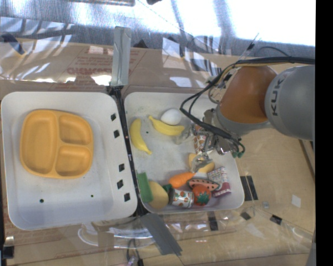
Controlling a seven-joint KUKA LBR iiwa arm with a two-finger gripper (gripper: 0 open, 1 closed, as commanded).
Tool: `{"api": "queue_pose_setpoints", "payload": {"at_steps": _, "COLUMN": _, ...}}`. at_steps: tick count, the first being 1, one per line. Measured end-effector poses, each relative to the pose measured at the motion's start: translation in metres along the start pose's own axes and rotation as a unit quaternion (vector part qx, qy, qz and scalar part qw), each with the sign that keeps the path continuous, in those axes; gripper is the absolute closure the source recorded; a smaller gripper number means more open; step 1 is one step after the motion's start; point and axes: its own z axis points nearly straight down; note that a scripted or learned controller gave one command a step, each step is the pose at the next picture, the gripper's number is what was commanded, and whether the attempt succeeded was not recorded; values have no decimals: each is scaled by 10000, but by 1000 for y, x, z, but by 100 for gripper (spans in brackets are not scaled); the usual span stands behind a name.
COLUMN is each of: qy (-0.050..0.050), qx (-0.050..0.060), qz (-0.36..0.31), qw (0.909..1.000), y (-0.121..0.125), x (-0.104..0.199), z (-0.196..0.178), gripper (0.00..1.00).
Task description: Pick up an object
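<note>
The grey arm with its orange band (245, 96) reaches in from the right over the right bin (155, 101). Its gripper (202, 144) hangs low above the bin's right-hand side, just over a small yellow-orange item (201, 160). Two yellow bananas lie in the bin, one (137, 136) near the left wall and one (166, 127) further back beside a white egg-like ball (171, 116). Along the front wall sits a heap of toy food: an orange carrot (181, 179), a small can (181, 198), a green and yellow piece (150, 192) and a red-white packet (219, 180).
The left bin (11, 148) holds a yellow divided plate (56, 143). A black divider with tape (122, 143) runs between the bins. Black cables loop from the wrist over the right bin's back edge. Cardboard and plastic sheeting lie behind the bins.
</note>
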Motion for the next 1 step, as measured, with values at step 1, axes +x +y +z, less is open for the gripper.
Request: {"api": "queue_pose_setpoints", "payload": {"at_steps": 1, "qy": 11, "qx": -19, "qz": -400, "qw": 9992, "y": 80, "x": -8, "z": -11, "gripper": 0}}
